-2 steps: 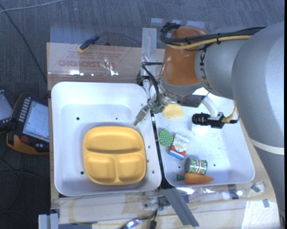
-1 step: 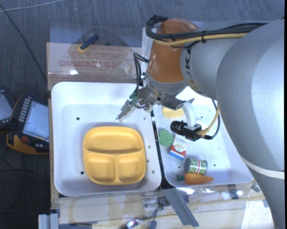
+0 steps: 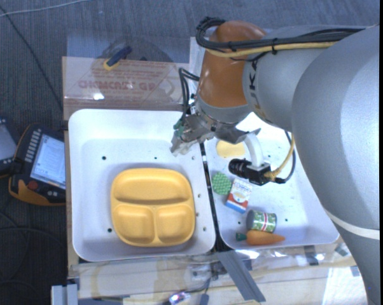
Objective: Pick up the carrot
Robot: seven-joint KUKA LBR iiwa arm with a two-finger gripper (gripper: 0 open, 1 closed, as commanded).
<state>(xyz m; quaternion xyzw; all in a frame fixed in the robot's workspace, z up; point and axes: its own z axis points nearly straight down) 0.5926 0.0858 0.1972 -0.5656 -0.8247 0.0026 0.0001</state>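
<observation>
From the camera view, the grey arm [image 3: 325,100] sweeps in from the right and fills the upper right, its orange band [image 3: 226,68] bent down over the far end of the seam between the two white bins. Black and yellow cables run along the top of the band. Below the band the claw [image 3: 184,138] hangs over the far right corner of the left bin [image 3: 90,170], just left of the dividing rims; whether it is apart or together cannot be told, and nothing is seen in it.

The carrot [image 3: 265,237] lies in the right bin [image 3: 306,224], at its near edge, well apart from the claw. It lies crosswise, tip pointing right, green end to the left. Just beyond it, nearly touching, is a small green can [image 3: 262,220] on its side. Farther left and beyond that sit a red and white carton [image 3: 238,196] and a green round dotted thing [image 3: 221,183].

In the left bin a yellow divided tray [image 3: 153,206] rests near the middle, toward the near side.
</observation>
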